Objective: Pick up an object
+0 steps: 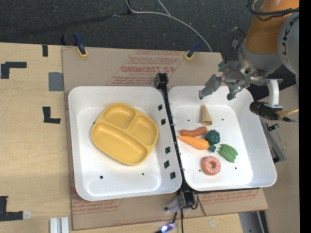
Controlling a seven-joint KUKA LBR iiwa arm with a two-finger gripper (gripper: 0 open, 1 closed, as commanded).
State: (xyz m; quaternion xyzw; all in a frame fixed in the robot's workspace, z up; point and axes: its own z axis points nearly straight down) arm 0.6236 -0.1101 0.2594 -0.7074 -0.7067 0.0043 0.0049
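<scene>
The gripper [220, 88] hangs with fingers spread wide and holding nothing over the far edge of the right bin [252, 144], where a cone [206, 114], sausage [193, 131], carrot [193, 141], broccoli [213, 138] and donut [211, 165] lie nearer.

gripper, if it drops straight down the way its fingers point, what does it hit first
Probably the bare floor of the right bin, near its far edge. The gripper hangs open above that spot, and the ice cream cone lies just to the side. Depth is hard to judge from one slanted view.
</scene>
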